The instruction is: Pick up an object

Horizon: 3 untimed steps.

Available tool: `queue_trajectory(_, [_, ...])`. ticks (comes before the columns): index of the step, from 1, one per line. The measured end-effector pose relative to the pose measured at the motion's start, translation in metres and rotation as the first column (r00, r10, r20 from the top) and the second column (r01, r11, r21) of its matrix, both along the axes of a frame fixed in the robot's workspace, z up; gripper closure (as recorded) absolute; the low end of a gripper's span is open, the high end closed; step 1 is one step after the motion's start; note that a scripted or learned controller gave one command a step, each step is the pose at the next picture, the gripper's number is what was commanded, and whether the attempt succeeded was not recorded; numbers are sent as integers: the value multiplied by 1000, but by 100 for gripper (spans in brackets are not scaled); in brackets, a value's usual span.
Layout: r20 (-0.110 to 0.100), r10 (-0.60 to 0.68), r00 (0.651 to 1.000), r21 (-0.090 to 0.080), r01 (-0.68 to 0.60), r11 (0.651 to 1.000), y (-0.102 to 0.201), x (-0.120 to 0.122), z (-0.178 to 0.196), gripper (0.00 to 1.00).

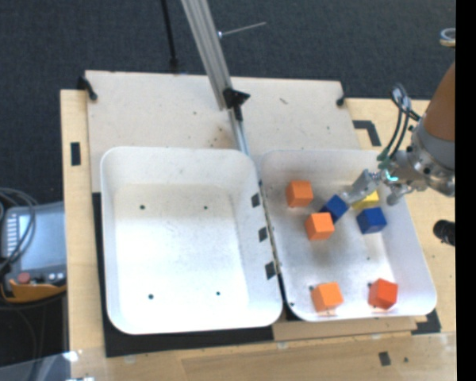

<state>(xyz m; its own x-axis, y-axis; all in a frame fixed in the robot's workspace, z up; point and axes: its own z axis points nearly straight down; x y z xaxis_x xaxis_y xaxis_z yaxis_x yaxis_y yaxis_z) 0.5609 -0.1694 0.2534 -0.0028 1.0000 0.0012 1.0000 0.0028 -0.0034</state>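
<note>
- At the far left you see a grey control pendant (32, 240) with coiled cables on dark carpet (47, 30), beside the bench's edge.
- The light wooden bench (75, 213) carries a pale board (159, 105) behind two shallow white bins.
- The left bin (115, 308) shows a speckled floor.
- An aluminium post (206, 38) rises at a slant from between the bins.
- The right bin (416, 248) holds four orange cubes: one (300, 194) near its back, one (320, 225) at mid-floor, two (328, 296) (383, 294) along the front wall.
- Two blue cubes (334, 208) (371, 220) and a yellow block (368, 200) cluster just beside the gripper (373, 187).
- You cannot tell how the claw stands.
</note>
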Motion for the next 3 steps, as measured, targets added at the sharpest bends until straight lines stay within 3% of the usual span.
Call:
queue_trajectory(1, [5, 0, 1000, 0, 0, 1000, 0, 1, 2, 0])
queue_trajectory(3, [2, -2, 1000, -2, 2, 1000, 12, 13, -96, 0])
